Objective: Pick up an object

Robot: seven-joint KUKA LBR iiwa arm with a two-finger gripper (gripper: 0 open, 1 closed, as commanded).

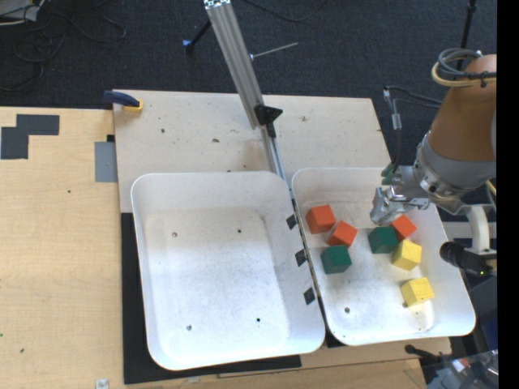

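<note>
The right bin (454,318) holds several small blocks. Two orange blocks (321,217) (343,233) lie near its left wall, with a green block (336,258) just below them. My gripper (388,211) hangs low in the bin's upper right part, right beside a second green block (382,240) and a red-orange block (404,227). Whether it touches either block cannot be made out. A yellow block (407,254) lies below the red-orange one, and another yellow block (418,291) sits nearer the front.
The left bin (150,217) stands beside the right one, joined by black clips (302,256). A slanted aluminium rail (239,63) rises behind the bins. The arm's grey body and orange band (462,132) overhang the right bin's far right edge.
</note>
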